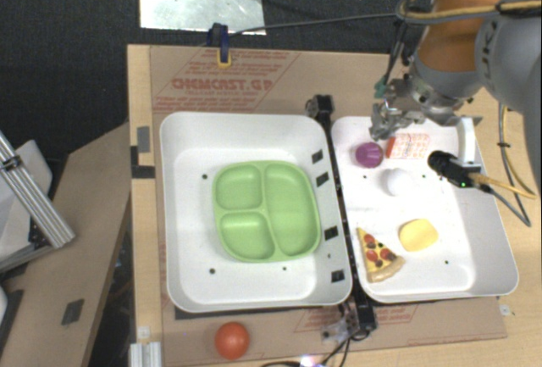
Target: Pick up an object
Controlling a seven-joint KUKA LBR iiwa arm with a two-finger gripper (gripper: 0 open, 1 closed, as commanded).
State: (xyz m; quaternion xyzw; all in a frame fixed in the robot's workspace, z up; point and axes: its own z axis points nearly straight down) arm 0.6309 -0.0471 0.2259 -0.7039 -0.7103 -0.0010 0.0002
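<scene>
On the bench in front of the bins, near the left, lies an orange ball point(232, 340). Left bin point(182, 153) holds a green divided tray point(266, 210), long axis running left-near to right-far. Right bin point(491, 268) holds a pizza slice point(378, 254) with its tip pointing far-left, a yellow piece point(417, 234), a white ball point(395, 181), a purple object point(368, 154) and a red-printed packet point(409, 146). Gripper point(388, 121) hangs at the far end, just above the purple object and packet.

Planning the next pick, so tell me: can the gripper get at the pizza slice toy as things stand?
Probably yes. The pizza slice toy lies flat and uncovered in the right bin, apart from the yellow piece, and the gripper hangs over that same bin.
</scene>
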